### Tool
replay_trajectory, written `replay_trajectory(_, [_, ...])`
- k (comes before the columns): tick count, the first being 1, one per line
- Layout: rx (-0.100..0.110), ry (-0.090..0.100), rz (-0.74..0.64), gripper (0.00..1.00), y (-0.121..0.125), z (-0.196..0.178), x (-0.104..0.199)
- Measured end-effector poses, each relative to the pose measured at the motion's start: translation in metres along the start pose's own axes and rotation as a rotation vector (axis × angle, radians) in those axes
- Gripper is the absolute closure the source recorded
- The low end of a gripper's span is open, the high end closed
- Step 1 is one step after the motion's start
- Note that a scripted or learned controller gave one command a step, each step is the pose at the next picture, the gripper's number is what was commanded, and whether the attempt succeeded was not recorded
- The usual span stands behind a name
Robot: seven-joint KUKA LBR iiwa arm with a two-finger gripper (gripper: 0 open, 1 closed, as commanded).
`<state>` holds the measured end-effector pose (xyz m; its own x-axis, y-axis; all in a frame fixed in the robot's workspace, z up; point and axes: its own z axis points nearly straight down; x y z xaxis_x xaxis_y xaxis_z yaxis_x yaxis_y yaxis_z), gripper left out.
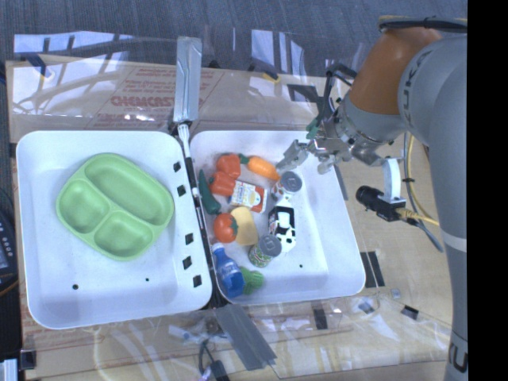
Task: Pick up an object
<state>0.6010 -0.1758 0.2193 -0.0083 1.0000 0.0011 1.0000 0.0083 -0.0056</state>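
1. We see 2 shallow white bins side by side on the table (413, 292): the left bin (48, 292) and the right bin (337, 252).
2. The left bin holds 1 thing, a green divided plate (115, 205) with 3 compartments, lying flat toward the bin's upper left.
3. The right bin holds a cluster of small objects toward its left and middle.
4. At the top of that cluster lie an orange pepper-like toy (227, 166) and a toy carrot (262, 167), close beside each other.
5. Below them sits a small red and white carton (248, 196), with a dark green piece (206, 194) along the bin's left wall.
6. Lower still we find a toy tomato (225, 227) touching a pale yellow piece (246, 227).
7. A black and white cow-patterned object (282, 225) lies to the right of these, with 1 silver-topped can (292, 182) above it and another can (263, 249) below it.
8. A blue bottle (228, 273) and a small green toy (252, 279) lie at the bin's near-left corner.
9. The gripper (305, 155) hangs over the right bin's upper right part, just beside the upper can and the carrot.
10. Its jaws seem slightly parted with nothing between them, though the view is too coarse for us to be sure.
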Motion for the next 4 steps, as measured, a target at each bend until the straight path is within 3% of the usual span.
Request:
replay_trajectory(1, [-0.01,-0.004,-0.146,0.0,0.04,0.114,0.014])
replay_trajectory(2, [-0.01,-0.006,-0.15,1.0,0.041,0.103,0.014])
replay_trajectory(3, [-0.01,-0.005,-0.15,0.0,0.041,0.103,0.014])
replay_trajectory(4, [-0.003,-0.002,-0.126,0.0,0.057,0.127,0.014])
